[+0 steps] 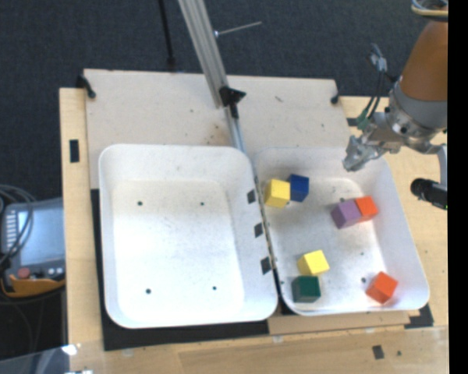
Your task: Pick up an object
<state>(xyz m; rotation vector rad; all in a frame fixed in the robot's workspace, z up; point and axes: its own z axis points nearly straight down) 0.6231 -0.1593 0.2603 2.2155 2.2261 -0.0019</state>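
Note:
The right bin (pixel 402 232) holds several small blocks. A yellow block (pixel 278 193) touches a blue block (pixel 299 187) near the bin's back left. A purple block (pixel 345 213) sits against an orange block (pixel 366 206) toward the right. A second yellow block (pixel 313 262) and a green block (pixel 305 288) lie near the front, and another orange block (pixel 382 286) rests at the front right. My gripper (pixel 357 157) hangs above the bin's back right corner, up and right of the purple and orange pair. Nothing shows beneath it.
The left bin (pixel 109 209) stands beside the right one, with dark clips (pixel 257 228) along the shared wall. A slanted metal rail (pixel 207 45) runs down to the bins' back edge. A grey device with cables (pixel 27 244) sits off the bench at left.

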